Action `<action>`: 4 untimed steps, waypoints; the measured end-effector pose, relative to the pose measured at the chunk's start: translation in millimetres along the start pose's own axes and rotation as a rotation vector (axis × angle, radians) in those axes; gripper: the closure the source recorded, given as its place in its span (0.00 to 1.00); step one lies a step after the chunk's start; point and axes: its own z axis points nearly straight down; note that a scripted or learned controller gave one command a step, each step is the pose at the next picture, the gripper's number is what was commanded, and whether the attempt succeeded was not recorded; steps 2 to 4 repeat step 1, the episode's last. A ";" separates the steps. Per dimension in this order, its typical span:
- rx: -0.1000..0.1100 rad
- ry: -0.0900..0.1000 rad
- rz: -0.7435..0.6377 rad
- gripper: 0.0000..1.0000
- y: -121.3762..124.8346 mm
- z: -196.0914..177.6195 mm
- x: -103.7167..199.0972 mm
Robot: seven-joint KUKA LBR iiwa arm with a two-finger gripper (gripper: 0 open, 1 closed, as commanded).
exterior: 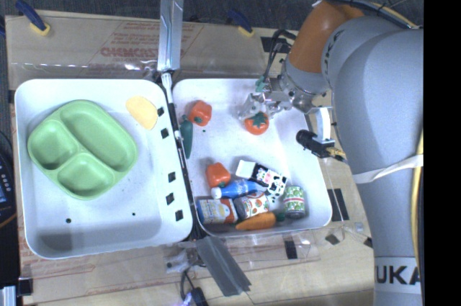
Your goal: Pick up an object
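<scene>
**Trainee:** Which object is the candidate here, and where does it lie?

**Operator:** The small red tomato-like piece (256,124), in the upper middle of the right bin (306,175), on bare white floor well apart from the other toys. I read it as roughly round, so I see no long axis to line up with.

**Trainee:** And its relation to the tool?

**Operator:** The gripper (256,109) hangs directly over it, at the piece's far edge as the camera looks. The fingers (248,107) appear to point down towards it, touching or nearly so. I judge the coming move to be a straight drop rather than a sideways shift. From this slant I cannot tell whether the fingers are spread or closed, nor whether the piece sits between them, so I claim no grasp.

**Trainee:** What surrounds it?

**Operator:** An orange-red pepper (199,112) and a dark green piece (186,135) lie by the divider between the bins. A cluster of small packages and cans (248,200) crowds the near edge. The left bin (43,225) bears a green sectioned plate (81,148) and a yellow piece (142,111).

**Trainee:** Progress?

**Operator:** In my judgement, the approach stage; nothing is lifted.
</scene>
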 end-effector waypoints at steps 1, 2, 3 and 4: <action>-0.009 -0.002 0.155 1.00 -8.1 -90.8 49.9; -0.009 -0.002 0.155 1.00 -8.1 -90.8 49.9; -0.009 -0.002 0.155 1.00 -8.1 -90.8 49.9; -0.009 -0.002 0.155 1.00 -8.1 -90.8 49.9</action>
